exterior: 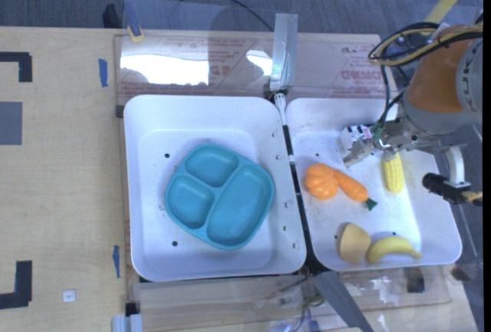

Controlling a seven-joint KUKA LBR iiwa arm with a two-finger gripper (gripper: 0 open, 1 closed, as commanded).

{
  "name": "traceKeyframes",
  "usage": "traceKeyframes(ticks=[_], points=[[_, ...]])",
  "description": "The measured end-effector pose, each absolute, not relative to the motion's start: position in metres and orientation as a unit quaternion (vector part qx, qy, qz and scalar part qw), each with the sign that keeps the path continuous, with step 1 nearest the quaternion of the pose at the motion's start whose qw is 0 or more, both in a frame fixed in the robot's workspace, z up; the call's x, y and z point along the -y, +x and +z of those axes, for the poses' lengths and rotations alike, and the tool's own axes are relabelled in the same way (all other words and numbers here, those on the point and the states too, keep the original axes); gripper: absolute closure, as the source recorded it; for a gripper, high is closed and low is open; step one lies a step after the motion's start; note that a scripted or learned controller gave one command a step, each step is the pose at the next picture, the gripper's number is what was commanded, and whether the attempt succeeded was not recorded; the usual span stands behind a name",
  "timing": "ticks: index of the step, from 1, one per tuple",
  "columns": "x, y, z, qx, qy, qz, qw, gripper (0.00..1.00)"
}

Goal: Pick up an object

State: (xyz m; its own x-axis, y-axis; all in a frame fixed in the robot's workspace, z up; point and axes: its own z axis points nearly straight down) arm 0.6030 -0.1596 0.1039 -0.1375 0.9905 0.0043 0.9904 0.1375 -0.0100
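You're looking at the overhead camera view: the gripper [355, 148] is hanging low in the right bin [437, 250], near its back wall, nothing between the jaws; can't tell how far apart they're standing. Four toy foods are lying in that bin: one orange carrot with a green tip [337, 183] just below the gripper, one yellow corn cob [393, 172] beside it, one tan pear-like piece [353, 241] touching one yellow banana [393, 248] at the front. One teal divided plate [220, 196] is sitting in the left bin [146, 123].
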Motion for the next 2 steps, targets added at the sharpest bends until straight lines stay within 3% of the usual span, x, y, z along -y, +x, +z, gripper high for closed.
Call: traceKeyframes(ticks=[1, 2], points=[[0.161, 0.585, 0.289, 0.785, -0.620, -0.0034, -0.008, 0.00], [0.215, 0.555, 0.105, 0.788, -0.616, -0.0026, 0.000, 0.00]])
